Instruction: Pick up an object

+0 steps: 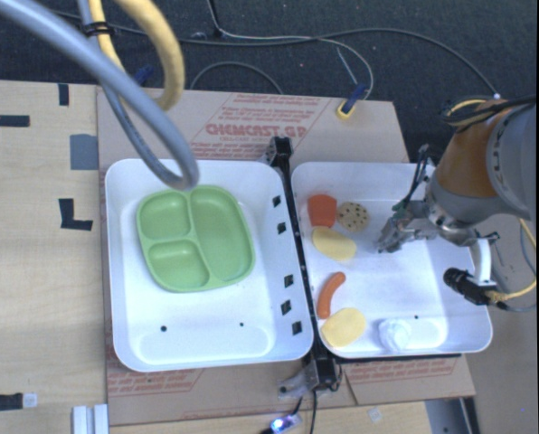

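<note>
A wooden bench (34,269) is carrying a sheet of brown cardboard (251,120), and two white bins, the left bin (125,333) and right bin (450,333), are sitting side by side on it.

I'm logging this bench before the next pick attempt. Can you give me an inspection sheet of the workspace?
Surface: two white bins side by side, left bin and right bin, on a cardboard sheet over a wooden bench.
Job's things: in the right bin, an orange block, a cookie, a yellow piece, an orange sausage shape, a yellow round piece and a white lump.
Clutter: a green divided tray in the left bin.
Grippers: gripper low over the right bin, right of the cookie, holding nothing visible.
Cables: black cable behind the bins; yellow hose and grey hose at upper left.
Surroundings: dark floor.
</note>
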You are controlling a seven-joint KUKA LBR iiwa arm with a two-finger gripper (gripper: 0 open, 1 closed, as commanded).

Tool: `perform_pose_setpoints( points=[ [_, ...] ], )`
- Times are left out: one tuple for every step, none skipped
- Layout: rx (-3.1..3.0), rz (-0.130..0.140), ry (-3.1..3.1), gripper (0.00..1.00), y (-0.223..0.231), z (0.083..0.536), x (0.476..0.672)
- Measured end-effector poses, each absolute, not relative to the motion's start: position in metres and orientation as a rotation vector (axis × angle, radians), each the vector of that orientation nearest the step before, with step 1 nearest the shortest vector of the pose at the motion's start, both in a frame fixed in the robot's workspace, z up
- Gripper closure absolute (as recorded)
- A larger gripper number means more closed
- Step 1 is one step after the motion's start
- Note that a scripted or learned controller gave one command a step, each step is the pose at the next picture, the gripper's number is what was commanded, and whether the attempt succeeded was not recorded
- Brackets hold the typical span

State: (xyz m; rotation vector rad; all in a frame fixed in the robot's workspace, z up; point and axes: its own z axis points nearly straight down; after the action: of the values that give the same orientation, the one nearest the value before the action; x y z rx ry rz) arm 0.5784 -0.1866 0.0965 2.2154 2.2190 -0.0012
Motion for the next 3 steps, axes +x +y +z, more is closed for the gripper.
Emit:
perform_pose_setpoints(
  points=[
    [2.219, 0.002, 2.221, 1.00, -0.187, 0.159, 0.576],
    [2.218, 0.001, 2.223, 1.00, -0.177, 0.206, 0.577],
    [2.219, 0.000, 2.223, 1.00, -0.177, 0.224, 0.577]
  ],
)
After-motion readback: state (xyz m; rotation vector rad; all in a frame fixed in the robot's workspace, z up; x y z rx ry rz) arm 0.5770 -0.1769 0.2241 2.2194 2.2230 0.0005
